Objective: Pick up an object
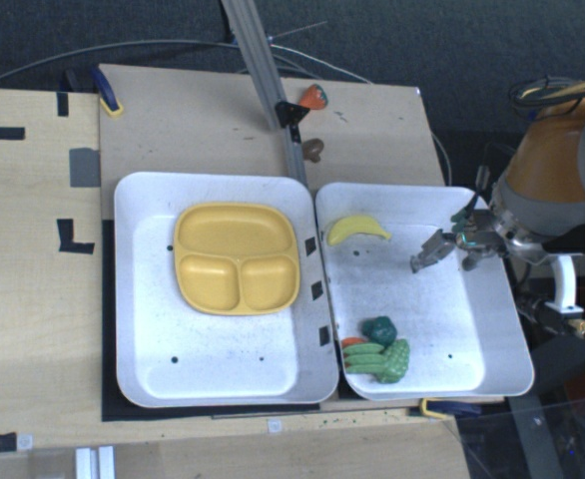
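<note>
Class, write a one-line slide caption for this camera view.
The pincer hovers over the right bin near a banana; a yellow tray fills the left bin.

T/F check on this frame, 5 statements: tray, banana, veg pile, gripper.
1. The yellow divided tray lies in the left bin. True.
2. The banana lies in the left bin beside the tray. False: it lies in the right bin, near its far left corner.
3. The gripper holds the banana. False: the banana lies apart from it, to its left, and nothing shows between its fingers.
4. The green toy vegetables sit near the right bin's front left corner. True.
5. The tray has three compartments. True.
</note>
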`<state>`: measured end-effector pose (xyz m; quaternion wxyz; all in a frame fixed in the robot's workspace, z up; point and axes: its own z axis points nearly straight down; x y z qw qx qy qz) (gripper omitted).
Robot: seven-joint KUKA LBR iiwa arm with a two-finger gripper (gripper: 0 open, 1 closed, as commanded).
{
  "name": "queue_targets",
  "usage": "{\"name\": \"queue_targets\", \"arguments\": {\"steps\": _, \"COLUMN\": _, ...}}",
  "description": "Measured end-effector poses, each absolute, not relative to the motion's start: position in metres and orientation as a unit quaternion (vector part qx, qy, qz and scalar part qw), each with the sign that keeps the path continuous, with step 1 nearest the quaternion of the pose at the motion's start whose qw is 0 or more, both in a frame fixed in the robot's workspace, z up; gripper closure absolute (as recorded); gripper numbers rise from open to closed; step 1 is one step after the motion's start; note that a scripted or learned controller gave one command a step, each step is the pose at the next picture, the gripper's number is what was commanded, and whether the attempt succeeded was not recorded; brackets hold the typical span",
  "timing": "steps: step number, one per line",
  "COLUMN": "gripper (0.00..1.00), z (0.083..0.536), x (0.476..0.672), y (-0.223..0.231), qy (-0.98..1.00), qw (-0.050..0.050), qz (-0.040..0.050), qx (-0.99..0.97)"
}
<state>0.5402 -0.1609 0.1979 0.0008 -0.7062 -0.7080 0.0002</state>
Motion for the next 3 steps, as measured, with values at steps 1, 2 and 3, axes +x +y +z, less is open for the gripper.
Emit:
{"name": "queue_targets", "arguments": {"steps": 1, "gripper": 0.00, "z": 0.198, "x": 0.540, "y": -0.161, "qy": -0.708, "qw": 0.001, "qz": 0.0001, "qx": -0.706}}
{"name": "queue_targets", "arguments": {"steps": 2, "gripper": 0.00, "z": 0.144, "x": 0.528, "y": -0.159, "qy": -0.707, "qw": 0.003, "qz": 0.0024, "qx": -0.707}}
{"name": "queue_targets", "arguments": {"steps": 3, "gripper": 0.00, "z": 0.090, "x": 0.527, "y": -0.159, "qy": -0.708, "qw": 0.001, "qz": 0.0016, "qx": -0.707}}
